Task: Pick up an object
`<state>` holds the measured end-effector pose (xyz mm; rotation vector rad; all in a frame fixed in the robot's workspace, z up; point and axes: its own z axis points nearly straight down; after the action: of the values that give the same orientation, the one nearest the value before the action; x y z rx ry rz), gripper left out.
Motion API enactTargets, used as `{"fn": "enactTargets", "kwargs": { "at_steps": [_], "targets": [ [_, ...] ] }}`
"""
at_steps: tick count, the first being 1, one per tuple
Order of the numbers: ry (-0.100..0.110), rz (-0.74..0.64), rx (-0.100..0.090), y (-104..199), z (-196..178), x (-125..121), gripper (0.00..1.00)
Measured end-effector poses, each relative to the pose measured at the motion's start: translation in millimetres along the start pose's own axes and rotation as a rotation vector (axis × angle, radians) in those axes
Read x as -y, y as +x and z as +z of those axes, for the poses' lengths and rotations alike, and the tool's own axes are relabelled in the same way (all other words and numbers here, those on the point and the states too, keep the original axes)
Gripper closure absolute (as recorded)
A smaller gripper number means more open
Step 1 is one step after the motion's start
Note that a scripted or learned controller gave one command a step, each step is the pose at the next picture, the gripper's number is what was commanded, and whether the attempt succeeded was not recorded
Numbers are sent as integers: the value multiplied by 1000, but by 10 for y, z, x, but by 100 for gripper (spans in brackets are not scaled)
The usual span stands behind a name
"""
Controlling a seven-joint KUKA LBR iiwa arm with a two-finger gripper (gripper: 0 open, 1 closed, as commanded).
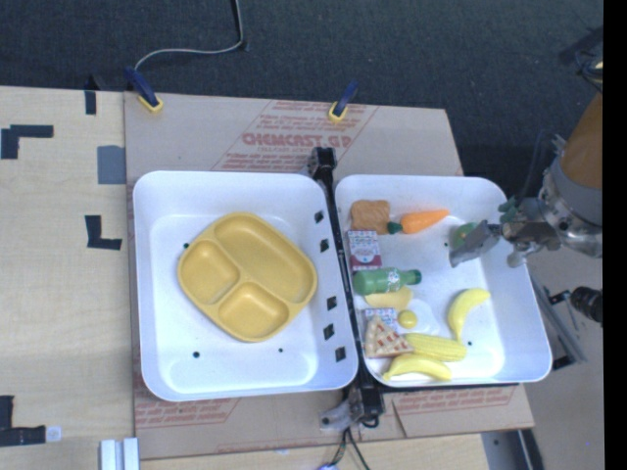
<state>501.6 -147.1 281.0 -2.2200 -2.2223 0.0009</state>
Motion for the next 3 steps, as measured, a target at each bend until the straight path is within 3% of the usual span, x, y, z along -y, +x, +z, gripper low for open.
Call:
{"fn": "enactTargets", "kwargs": {
  "at_steps": [1, 2, 3],
  "targets": [
    [5, 1, -2, 42, 1507, -246, 0],
    [-4, -1, -1, 497, 1950, -619, 0],
    [-3, 0, 2, 478, 1853, -616, 100]
  ]
}}
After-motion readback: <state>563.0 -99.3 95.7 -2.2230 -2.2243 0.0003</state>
